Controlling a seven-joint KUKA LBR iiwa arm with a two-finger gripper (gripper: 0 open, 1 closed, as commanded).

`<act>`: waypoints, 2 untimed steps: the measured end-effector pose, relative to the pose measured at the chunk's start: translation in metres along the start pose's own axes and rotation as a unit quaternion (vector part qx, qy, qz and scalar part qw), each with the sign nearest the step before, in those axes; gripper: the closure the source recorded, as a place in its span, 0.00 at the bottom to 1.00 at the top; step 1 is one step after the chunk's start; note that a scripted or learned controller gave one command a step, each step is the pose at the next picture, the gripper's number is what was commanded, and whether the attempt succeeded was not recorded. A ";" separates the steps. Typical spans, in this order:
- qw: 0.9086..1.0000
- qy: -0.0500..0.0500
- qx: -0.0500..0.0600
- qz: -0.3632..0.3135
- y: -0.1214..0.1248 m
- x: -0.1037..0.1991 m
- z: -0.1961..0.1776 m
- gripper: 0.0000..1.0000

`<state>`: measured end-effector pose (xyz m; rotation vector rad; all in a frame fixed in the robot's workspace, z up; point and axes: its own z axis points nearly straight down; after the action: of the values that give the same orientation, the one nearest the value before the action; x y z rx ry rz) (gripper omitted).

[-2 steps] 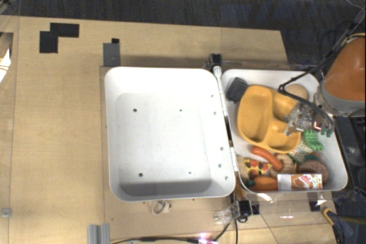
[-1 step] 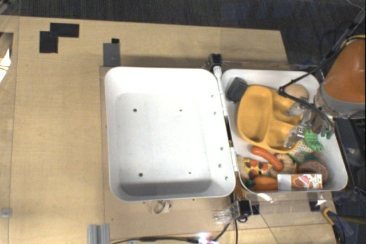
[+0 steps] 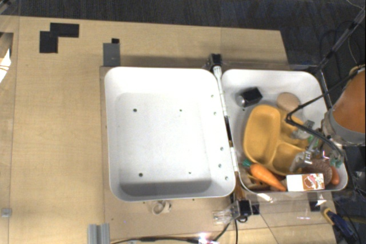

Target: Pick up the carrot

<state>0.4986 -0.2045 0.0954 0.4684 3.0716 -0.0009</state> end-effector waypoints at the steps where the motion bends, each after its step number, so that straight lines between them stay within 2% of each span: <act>1: 0.996 0.002 0.006 0.084 0.079 -0.031 0.001 0.00; 2: 0.929 0.004 0.015 0.370 0.104 -0.015 0.003 0.00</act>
<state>0.5439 -0.1101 0.0939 1.5788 2.6932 -0.0257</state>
